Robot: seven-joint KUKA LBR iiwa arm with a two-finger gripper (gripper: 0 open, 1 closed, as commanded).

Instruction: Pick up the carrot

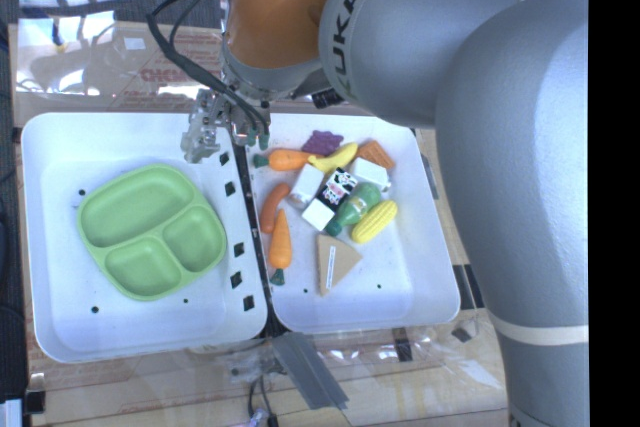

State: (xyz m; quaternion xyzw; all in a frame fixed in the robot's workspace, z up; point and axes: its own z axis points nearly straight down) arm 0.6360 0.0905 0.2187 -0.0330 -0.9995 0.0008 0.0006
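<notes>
An orange carrot [280, 241] with a green stub at its near end lies in the right bin [420, 300], close to the divider between the bins. A second carrot-like piece [289, 158] lies crosswise at the far left of that bin, and a third orange piece [272, 206] sits between them. My gripper [222, 130] hangs over the far end of the divider, just left of the crosswise piece and well above the near carrot. Nothing shows held in it.
A green three-part plate [150, 230] lies in the left bin [50, 215]. Toy foods crowd the right bin: purple grapes [322, 142], a banana [336, 157], corn [374, 221], a green vegetable [356, 209], a milk carton [336, 187] and a tan wedge [336, 262]. The arm's big grey body [500, 115] covers the right.
</notes>
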